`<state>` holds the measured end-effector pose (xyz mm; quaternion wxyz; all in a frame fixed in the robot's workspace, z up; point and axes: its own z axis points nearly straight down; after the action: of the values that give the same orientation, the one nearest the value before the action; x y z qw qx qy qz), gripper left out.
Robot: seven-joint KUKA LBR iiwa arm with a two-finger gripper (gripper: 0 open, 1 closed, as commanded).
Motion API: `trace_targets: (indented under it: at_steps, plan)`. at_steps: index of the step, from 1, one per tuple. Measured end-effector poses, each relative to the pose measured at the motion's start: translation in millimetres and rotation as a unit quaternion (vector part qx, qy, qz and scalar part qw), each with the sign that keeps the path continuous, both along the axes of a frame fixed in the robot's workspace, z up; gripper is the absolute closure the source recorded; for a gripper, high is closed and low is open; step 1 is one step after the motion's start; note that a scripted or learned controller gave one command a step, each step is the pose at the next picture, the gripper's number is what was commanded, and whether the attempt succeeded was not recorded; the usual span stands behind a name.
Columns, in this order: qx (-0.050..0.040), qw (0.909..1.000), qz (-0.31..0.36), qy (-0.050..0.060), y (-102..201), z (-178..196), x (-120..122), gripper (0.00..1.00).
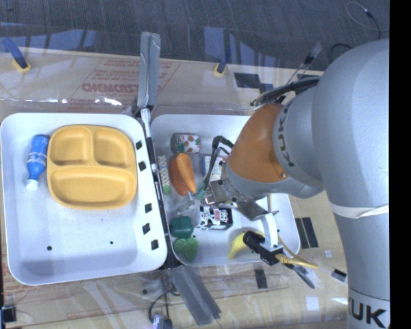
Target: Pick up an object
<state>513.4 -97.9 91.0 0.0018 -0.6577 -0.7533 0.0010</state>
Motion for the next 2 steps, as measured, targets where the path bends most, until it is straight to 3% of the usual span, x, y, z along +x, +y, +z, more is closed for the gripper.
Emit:
trace_targets:
  at_steps: [1,2]
  plan:
    - [-0.0001,1.0,0.002,0.0,0,10,0,1.0]
    - [-0.0003,0.9964,-0.085,-0.001,67,152,27,1.0]
